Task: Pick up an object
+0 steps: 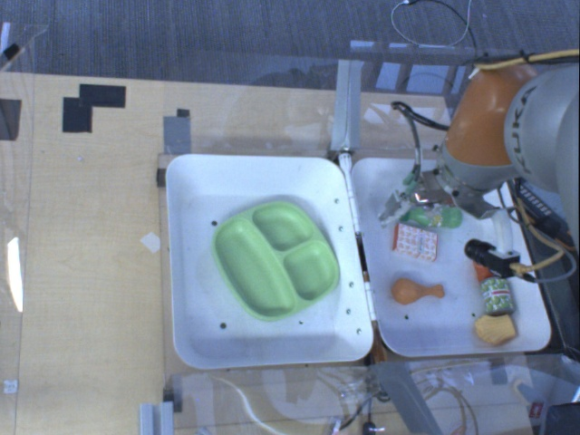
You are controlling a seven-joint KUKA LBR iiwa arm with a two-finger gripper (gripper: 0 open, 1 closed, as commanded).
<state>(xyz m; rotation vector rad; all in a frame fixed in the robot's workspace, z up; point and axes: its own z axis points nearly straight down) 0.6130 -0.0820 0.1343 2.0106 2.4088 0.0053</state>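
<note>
Lying nearest in the right bin (542, 338) are a tan lump (495, 331), a small green can (497, 295) and an orange toy drumstick (416, 290). Behind them sit a red-and-white patterned card (416, 241) and a green object (433, 216), right under the gripper (410, 198); its grip cannot be told. The left bin (186, 243) holds a green divided plate (275, 259).

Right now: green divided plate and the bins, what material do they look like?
Green plate: looks like moulded plastic, matte, uniform colour, soft rounded compartment walls. Left bin and right bin: probably thin white plastic, slightly glossy, with rounded corners; painted metal can't be ruled out.
</note>
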